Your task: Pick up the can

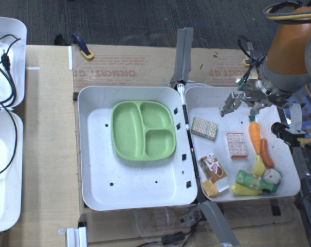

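**While the tool hangs open, the can is yet to be reached**

Since nothing is seen between its fingers, the tool is judged to be spread open and empty, poised over the far end of the right bin. What is taken to be the can, a small pale cylinder with a red mark, is found well apart from the tool, toward the near corner of that bin. It is reached from the tool by passing over the carrot and the sausage.

The can is crowded. A green bottle lies just beside it on the side away from the arm, and a banana sits between it and the tool.

For a clean grasp, the tool should be carried over at height so that the carrot is not swept along. The jaws are best turned so that they close across the can's narrow width, with neither finger set down on the bottle or banana. A straight, centred descent is advised, since a round can is likely to roll away if touched off-centre.
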You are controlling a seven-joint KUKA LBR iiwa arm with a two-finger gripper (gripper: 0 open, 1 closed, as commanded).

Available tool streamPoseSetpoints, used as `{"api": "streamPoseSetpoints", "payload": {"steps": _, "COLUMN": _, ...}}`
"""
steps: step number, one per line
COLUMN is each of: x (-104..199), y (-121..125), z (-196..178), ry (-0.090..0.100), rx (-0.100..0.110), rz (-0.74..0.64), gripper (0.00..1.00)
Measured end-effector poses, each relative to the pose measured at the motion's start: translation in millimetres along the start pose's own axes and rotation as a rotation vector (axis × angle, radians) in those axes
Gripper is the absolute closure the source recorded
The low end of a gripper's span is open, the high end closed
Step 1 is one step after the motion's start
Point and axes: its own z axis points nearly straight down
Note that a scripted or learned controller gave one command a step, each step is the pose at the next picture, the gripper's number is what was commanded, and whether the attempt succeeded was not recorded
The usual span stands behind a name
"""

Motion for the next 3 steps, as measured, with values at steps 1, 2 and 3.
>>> {"api": "streamPoseSetpoints", "payload": {"steps": 1, "x": 125.7, "y": 0.9, "z": 35.4, "ry": -0.001, "rx": 0.000, "rz": -0.076, "gripper": 0.00}}
{"api": "streamPoseSetpoints", "payload": {"steps": 2, "x": 80.7, "y": 46.4, "z": 34.8, "ry": -0.001, "rx": -0.002, "rz": 0.117, "gripper": 0.00}}
{"api": "streamPoseSetpoints", "payload": {"steps": 3, "x": 26.8, "y": -2.3, "z": 35.0, "ry": 0.000, "rx": 0.000, "rz": 0.260, "gripper": 0.00}}
